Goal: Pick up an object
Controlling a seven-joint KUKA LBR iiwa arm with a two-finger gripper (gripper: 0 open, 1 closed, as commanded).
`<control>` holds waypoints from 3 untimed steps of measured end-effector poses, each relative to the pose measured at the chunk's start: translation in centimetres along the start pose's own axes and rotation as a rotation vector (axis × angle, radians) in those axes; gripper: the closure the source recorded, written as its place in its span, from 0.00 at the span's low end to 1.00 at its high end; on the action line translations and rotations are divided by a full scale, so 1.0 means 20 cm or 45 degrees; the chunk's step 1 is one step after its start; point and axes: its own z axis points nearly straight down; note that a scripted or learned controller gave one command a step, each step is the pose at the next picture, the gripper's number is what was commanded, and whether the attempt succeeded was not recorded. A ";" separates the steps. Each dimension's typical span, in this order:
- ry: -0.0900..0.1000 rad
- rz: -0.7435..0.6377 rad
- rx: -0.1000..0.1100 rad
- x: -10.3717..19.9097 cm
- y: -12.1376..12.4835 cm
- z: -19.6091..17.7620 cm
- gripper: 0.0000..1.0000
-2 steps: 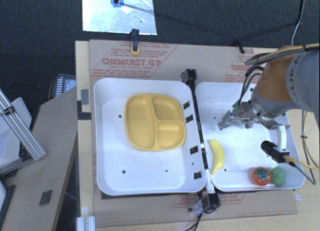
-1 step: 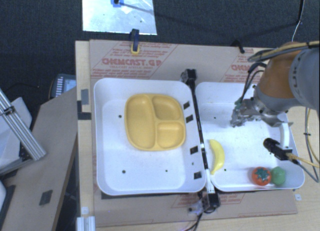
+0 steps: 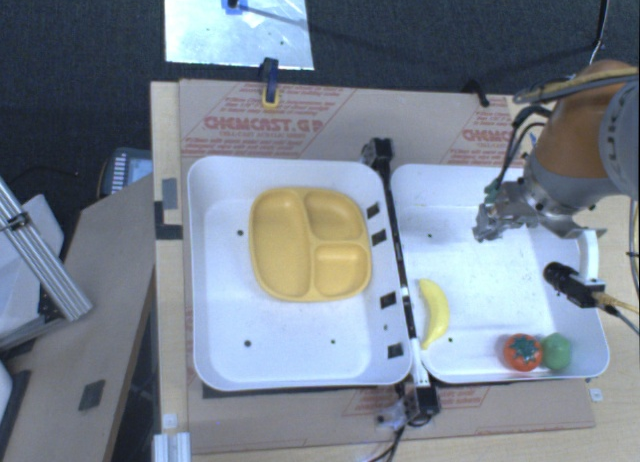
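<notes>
Camera view. Two white bins sit side by side on the desk (image 3: 170, 280). The left bin (image 3: 215, 350) holds a yellow divided plate (image 3: 308, 243), lying flat near the bin's middle. The right bin (image 3: 470, 350) holds three candidate objects: a banana (image 3: 435, 311) lying against the bin's left wall, and an orange-red tomato-like toy (image 3: 522, 351) touching a green round object (image 3: 557, 350) in the near right corner.

The gripper (image 3: 488, 221) is positioned over the upper middle of the right bin, above bare bin floor, with nothing between its fingers. Whether it stands apart or together cannot be told at this resolution. The banana lies toward the near edge of the bin from the gripper and a little to the left; the other two objects lie well apart from it, toward the near right corner.

Judged step: approach, before any grasp.

Recommended procedure:
1. Select the banana; it lies alone, whereas the other two objects touch each other.
2. Centre the gripper over the banana's middle, closing across its narrow width.
3. Keep clearance from the bin's left wall during descent, since the banana rests close to it.
4. Close fully before lifting, then raise vertically.
</notes>
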 end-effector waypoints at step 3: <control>0.004 -0.008 0.007 0.28 -0.10 -0.45 1.00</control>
